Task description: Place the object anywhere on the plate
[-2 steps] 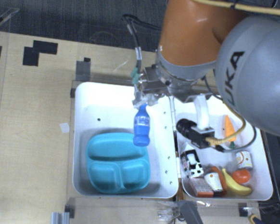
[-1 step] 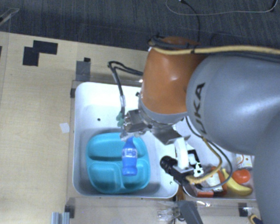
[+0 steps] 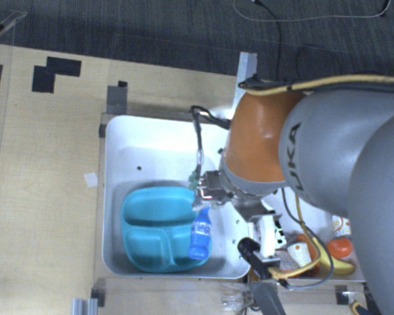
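On the compartmented blue plate (image 3: 154,228), a translucent blue bottle (image 3: 200,236).

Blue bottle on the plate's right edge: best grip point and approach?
Judging from this view, take the blue bottle across its mid-body, coming from above. It lies on its side, lengthwise along the right edge of the blue divided plate, cap toward the hand, so the narrow width is what faces up.

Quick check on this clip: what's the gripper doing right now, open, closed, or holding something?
Gripper: cannot be told; it sits just above the top of the blue bottle, which lies on the blue plate.
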